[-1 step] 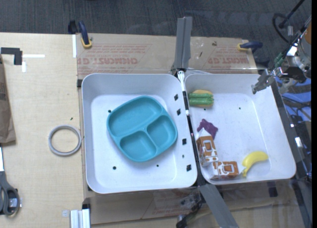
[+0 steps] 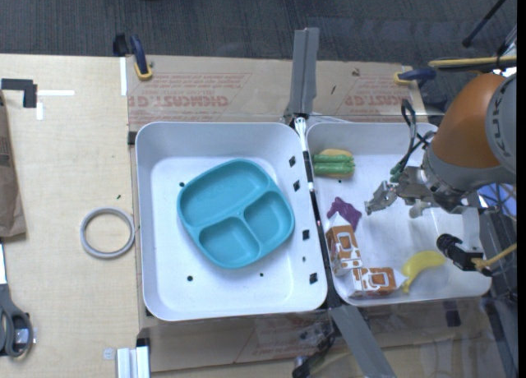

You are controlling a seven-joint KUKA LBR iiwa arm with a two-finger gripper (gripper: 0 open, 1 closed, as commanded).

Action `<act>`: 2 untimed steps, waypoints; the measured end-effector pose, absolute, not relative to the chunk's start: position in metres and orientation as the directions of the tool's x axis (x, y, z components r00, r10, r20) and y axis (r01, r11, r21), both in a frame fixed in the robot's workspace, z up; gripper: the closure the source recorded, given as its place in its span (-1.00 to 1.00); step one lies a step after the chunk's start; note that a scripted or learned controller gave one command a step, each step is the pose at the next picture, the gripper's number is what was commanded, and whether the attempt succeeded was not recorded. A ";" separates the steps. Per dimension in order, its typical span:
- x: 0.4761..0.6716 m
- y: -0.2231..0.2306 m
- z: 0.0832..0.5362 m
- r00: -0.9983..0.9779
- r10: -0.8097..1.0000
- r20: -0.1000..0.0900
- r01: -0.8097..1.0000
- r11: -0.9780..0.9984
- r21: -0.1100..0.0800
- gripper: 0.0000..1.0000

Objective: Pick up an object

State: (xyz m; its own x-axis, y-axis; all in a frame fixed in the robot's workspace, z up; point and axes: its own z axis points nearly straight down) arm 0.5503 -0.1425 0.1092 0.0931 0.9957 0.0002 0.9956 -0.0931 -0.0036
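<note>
The bench (image 2: 66,163) spreads pale and mostly bare at the left, with a cardboard sheet (image 2: 214,89) under the two bins. The left bin (image 2: 152,228) holds a teal tray (image 2: 236,212) with three compartments, lying near its middle with open white floor all round it, widest toward the near and left walls. The right bin (image 2: 374,142) shares a wall with it, and there the things crowd the left half. The arm (image 2: 468,134) comes in over the right rim, and its gripper (image 2: 393,195) hangs above the bin's middle floor; its fingers look slightly spread with nothing between them. An orange-and-white carton (image 2: 353,263) lies along the dividing wall toward the near corner. A yellow banana (image 2: 421,268) lies just beside the carton's near end, close to the near rim. A green-and-yellow toy (image 2: 334,163) lies by the far left corner. A small purple piece (image 2: 345,210) sits between that toy and the carton, near the gripper's left. On the bench, a ring (image 2: 108,232) lies well apart from the bins.
</note>
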 end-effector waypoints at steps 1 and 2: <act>0.483 -0.160 0.111 -0.074 0.997 0.001 0.997 0.074 -0.002 -1.00; 0.477 -0.216 0.091 -0.299 0.954 0.001 0.954 0.299 -0.001 -1.00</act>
State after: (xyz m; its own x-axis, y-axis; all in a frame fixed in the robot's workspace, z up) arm 0.4773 -0.2163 0.0910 -0.2986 0.9544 0.0011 0.9544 0.2986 -0.0009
